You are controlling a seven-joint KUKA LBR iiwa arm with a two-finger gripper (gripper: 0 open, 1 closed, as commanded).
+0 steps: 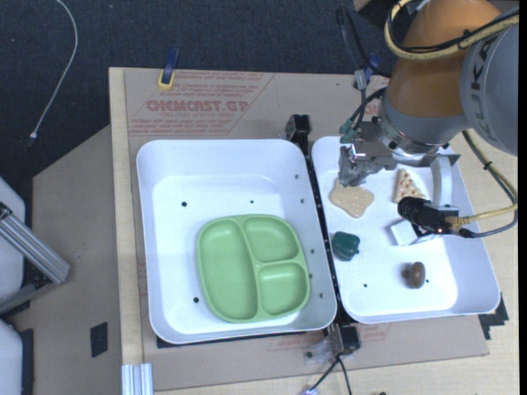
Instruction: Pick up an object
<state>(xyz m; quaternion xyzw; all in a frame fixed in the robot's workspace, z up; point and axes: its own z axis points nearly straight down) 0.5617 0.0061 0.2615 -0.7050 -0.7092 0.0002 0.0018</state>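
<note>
at the upper right of the frame the grey arm with its orange band reaches down into the right bin (469,290); the gripper (356,175) sits just above a tan flat piece (352,201), touching or nearly so; whether its fingers are spread or pressed together i cannot tell; a dark green object (345,244) lies below it, a brown lump (413,274) lower right, a pizza-slice toy (407,185) to the right; the left bin (165,179) holds a green divided plate (251,266).
</note>
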